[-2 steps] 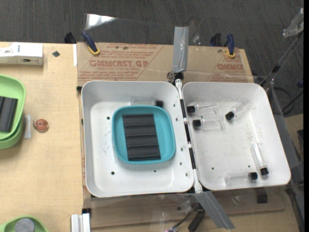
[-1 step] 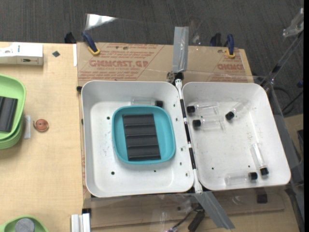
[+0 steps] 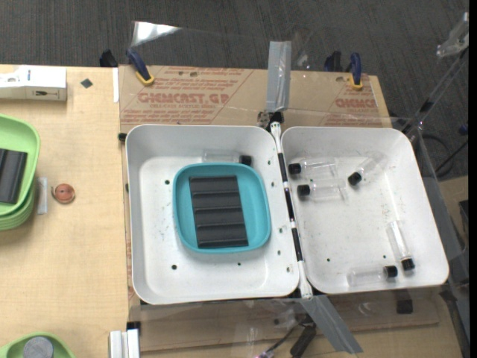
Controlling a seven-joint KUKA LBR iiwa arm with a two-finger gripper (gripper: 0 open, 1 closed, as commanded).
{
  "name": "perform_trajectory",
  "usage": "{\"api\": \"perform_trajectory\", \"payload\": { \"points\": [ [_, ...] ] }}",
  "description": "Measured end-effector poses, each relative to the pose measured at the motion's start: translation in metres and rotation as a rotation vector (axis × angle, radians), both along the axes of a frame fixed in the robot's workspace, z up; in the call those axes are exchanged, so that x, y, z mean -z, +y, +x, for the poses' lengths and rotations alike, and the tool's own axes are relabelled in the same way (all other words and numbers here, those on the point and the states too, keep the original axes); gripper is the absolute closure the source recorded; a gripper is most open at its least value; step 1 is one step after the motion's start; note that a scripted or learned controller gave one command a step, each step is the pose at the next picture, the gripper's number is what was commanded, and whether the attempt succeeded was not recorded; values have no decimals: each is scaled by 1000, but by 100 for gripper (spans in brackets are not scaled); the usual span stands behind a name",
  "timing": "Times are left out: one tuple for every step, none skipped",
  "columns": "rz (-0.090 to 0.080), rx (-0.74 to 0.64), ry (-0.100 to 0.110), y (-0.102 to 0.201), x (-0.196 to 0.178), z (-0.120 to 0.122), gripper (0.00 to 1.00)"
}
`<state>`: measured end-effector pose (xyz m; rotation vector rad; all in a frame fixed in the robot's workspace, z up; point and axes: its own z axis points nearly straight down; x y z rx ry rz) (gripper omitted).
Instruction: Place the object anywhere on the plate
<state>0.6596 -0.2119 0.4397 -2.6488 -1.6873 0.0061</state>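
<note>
The things to move are little clear tubes with black caps, lying flat in the right bin point(image 3: 417, 200). Three lie at its far left, like one tube point(image 3: 322, 191) near the middle wall. Two more lie near the front right corner. The teal plate point(image 3: 257, 200) sits in the left bin point(image 3: 149, 222), with a dark ridged block point(image 3: 218, 211) on it. I cannot tell how the hand is. The tubes are see-through and round, so a grab may miss or one may roll away.
</note>
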Motion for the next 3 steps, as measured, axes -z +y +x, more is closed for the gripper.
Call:
{"api": "perform_trajectory", "payload": {
  "points": [
    [0,0,0,0,0,0,0],
    [0,0,0,0,0,0,0],
    [0,0,0,0,0,0,0]
  ]
}}
